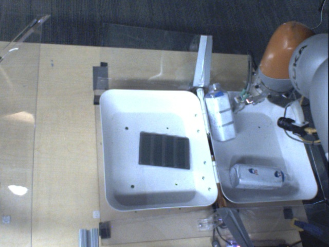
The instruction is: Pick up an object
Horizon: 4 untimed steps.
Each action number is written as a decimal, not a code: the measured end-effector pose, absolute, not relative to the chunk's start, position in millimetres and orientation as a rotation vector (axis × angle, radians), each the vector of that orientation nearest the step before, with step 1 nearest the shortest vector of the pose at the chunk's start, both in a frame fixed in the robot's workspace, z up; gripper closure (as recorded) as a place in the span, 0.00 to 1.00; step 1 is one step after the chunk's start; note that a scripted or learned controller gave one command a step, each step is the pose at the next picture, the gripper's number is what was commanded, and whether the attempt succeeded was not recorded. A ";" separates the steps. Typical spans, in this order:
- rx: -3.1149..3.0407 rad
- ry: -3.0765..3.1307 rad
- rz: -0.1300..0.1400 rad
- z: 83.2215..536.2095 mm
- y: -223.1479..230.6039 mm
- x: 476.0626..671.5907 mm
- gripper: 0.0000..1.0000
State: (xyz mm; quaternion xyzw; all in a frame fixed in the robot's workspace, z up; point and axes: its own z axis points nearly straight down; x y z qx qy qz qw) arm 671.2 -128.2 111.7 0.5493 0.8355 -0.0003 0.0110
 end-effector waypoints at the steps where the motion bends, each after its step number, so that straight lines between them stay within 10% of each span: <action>1: 1.718 2.616 -0.006 110.3 -127.1 669.4 0.00; 3: 1.574 2.655 -0.021 98.2 -122.6 601.6 0.00; 4: 1.791 2.574 0.005 162.0 -142.5 518.0 0.00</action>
